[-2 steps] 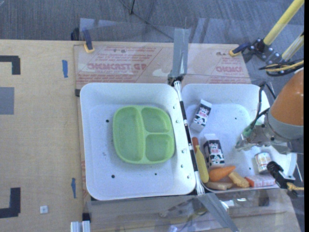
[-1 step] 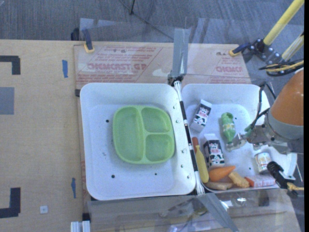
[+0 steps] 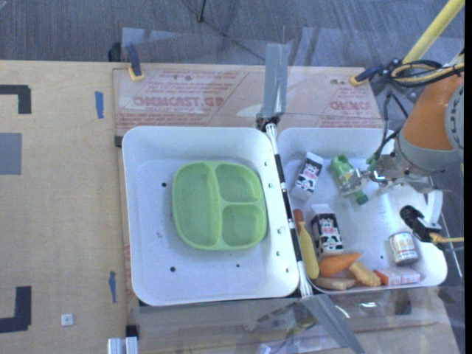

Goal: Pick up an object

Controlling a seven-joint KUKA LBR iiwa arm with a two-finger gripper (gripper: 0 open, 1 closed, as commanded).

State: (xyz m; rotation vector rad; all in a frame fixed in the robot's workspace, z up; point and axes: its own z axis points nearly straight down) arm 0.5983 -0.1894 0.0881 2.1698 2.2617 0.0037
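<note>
The thing nearest to being picked is a small green bottle-like item (image 3: 341, 170), lying in the far part of the right bin (image 3: 372, 223), close to the divider between the 2 bins. The gripper (image 3: 366, 175) sits right against its right-hand side, low in the bin, with the grey arm and its orange band (image 3: 435, 116) reaching in above. From where I stand I cannot tell whether the gripper is apart or closed, nor whether it has the green item in its grasp, and nothing looks lifted off the bin floor. So I would judge the task as barely begun: the approach looks made, while a sure grip and the lift are both left to do. Just left of the green item stands 1 cow-patterned carton (image 3: 309, 175), and a 2nd carton (image 3: 327, 232) lies nearer the front. Along the divider runs a banana (image 3: 306, 248), with a carrot (image 3: 339, 263) beside its near end, and a small can (image 3: 403, 247) rests toward the right wall. Over in the left bin (image 3: 140, 198) there is just 1 green divided plate (image 3: 220, 204), well apart from the gripper.
</note>
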